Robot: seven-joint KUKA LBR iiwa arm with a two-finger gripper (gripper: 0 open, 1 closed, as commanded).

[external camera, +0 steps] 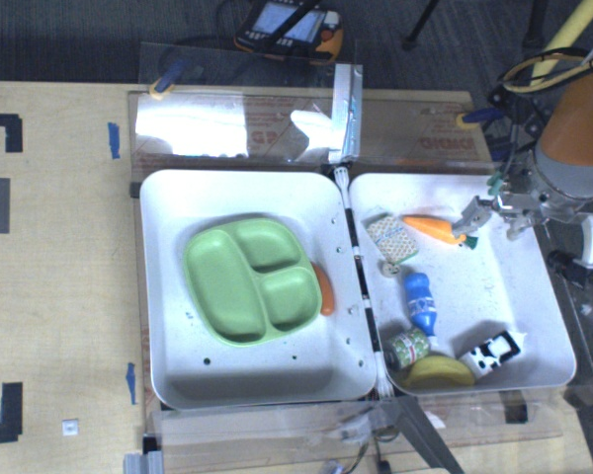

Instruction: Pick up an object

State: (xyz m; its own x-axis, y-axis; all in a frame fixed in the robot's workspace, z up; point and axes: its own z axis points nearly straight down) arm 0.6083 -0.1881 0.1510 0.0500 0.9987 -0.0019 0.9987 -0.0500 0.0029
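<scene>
The gripper (471,227) hovers at the orange carrot's (427,229) right tip in the right bin (534,294); whether it is spread or pressed together I cannot tell. Judging by this, the approach is under way (no lift yet); next comes closing squarely across the carrot.

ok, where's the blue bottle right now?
The small blue plastic bottle lies near the middle of the right white bin, below the patterned pouch and orange carrot, just above the green can and yellow banana.
</scene>
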